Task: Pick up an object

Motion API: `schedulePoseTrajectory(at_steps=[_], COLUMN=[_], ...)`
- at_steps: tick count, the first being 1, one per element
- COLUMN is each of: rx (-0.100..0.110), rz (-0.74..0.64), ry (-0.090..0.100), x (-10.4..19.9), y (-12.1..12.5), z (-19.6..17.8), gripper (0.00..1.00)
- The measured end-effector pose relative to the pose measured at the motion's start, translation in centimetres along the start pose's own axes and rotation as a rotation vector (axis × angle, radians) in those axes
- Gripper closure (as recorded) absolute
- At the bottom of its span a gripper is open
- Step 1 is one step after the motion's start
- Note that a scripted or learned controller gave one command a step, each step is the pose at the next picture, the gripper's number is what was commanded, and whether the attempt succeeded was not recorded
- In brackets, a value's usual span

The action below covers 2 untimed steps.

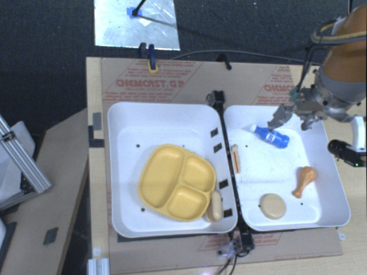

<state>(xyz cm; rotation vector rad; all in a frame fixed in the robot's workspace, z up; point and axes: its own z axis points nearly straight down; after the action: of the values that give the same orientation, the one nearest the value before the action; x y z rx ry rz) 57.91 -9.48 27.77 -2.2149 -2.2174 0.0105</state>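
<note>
Camera view, looking down on two white bins. Nearest in the right bin [338, 211], a round tan disc [273, 205] is lying flat near the front wall. It is probably light and stiff, but so low that fingers would have little edge to catch. Just beyond and to its right, a toy drumstick [304, 180] is lying on the floor, its narrow shaft pointing near-left and its bulb far-right. It appears rigid, light and smooth, and the shaft looks the easier place to pinch. At the bin's left wall a thin orange stick [235, 158] is resting along the divider, too close to the wall for an easy grasp.

In the left bin [123, 153], a yellow compartment tray [177, 181] is sitting beside a small beige oval piece [215, 205] at its near-right corner.

Farther back in the right bin, a blue bottle [272, 136] with a white cap is lying on its side, likely light, hard and slippery. A grip across its cylindrical middle should hold best, since it may roll.

The gripper [280, 118] is hanging just above the bottle's far end. Whether the pincer is open or closed cannot be told, and nothing is visibly gripped.
</note>
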Motion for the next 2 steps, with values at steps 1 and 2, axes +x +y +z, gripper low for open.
schedulePoseTrajectory(at_steps=[1, 2], rx=[-0.012, -0.009], rz=[-0.002, 0.000], ry=[-0.001, -0.001], x=[0.0, -0.7], y=[0.2, -0.3], z=[-0.6, 4.0], gripper=[0.00, 0.00])
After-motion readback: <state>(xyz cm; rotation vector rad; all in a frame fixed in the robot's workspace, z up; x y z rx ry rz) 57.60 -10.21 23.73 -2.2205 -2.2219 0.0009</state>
